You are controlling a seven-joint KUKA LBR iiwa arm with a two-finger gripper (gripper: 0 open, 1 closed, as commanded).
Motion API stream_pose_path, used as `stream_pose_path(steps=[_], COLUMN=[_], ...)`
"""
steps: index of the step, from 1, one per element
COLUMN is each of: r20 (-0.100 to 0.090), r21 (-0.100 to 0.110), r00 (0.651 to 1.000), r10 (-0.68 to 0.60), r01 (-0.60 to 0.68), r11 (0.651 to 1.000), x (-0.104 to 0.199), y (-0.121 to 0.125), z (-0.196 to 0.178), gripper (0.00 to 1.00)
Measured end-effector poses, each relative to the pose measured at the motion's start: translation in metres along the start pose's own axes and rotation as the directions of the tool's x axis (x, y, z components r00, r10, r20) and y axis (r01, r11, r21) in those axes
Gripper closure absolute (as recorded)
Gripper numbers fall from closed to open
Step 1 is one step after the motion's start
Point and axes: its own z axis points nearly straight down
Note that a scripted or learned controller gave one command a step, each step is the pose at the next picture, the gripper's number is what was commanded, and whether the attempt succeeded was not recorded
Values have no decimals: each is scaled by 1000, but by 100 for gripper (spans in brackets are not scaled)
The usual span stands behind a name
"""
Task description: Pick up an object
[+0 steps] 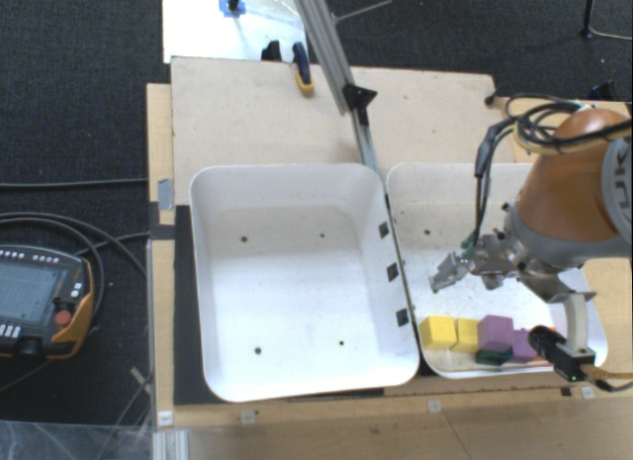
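Several small blocks lie along the front edge of the right bin: two yellow blocks, a purple block, a dark green piece and another purple piece. My gripper hangs over the right bin's middle, just behind and above the yellow blocks. It points left toward the divider, and nothing shows in its grasp. The grey and orange arm covers the bin's right side.
The left white bin sits beside the right one. A slanted metal pole comes down to the bins' shared wall. A teach pendant lies on the floor at left. Black cables loop over the arm.
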Motion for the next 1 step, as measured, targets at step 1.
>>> stream_pose_path(steps=[1], r20=[5], r21=[0], r00=[1000], r10=[8], r01=[-8], r11=[1000], x=[-61], y=[59], z=[-7], gripper=[0])
